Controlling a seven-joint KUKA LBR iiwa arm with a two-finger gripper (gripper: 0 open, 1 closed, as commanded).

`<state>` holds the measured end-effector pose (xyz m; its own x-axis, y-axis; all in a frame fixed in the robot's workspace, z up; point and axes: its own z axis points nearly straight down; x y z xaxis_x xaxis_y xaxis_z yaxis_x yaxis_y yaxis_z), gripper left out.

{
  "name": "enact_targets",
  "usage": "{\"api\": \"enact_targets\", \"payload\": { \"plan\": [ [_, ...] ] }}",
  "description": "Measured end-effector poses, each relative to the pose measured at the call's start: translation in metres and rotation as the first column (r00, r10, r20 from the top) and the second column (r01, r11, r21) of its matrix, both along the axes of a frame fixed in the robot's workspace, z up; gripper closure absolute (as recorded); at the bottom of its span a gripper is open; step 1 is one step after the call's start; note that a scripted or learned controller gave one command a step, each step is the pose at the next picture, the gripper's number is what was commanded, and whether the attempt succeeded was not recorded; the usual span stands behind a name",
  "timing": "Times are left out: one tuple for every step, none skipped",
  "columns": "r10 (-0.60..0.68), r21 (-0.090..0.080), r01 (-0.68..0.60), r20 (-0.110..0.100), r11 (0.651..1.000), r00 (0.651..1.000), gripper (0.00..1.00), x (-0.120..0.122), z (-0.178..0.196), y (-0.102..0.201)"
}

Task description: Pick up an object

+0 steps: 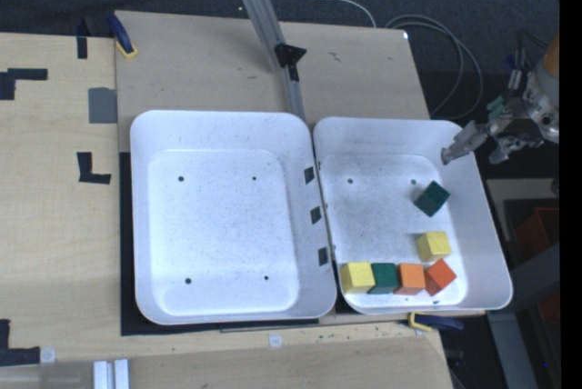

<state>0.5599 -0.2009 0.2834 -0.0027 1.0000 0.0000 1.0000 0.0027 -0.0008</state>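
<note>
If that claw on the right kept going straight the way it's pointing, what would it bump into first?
The gripper points left and downward over the right bin. It would probably meet that bin's bare white floor first, above the dark green block, though its height is hard to judge.

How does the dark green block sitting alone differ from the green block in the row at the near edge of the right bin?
The lone dark green block sits by itself mid-bin, turned diamond-wise to the bin walls; the green block in the row lies squarer to them, packed between a yellow block and an orange block. The lone one is nearer the gripper. Both are green, similar-sized, and lie in the right bin.
</note>
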Motion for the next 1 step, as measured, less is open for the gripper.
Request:
{"api": "enact_targets", "payload": {
  "plan": [
    [-0.004,0.003,0.004,-0.01,1.0,1.0,0.0,-0.0596,-0.1334,-0.008]
  ]
}}
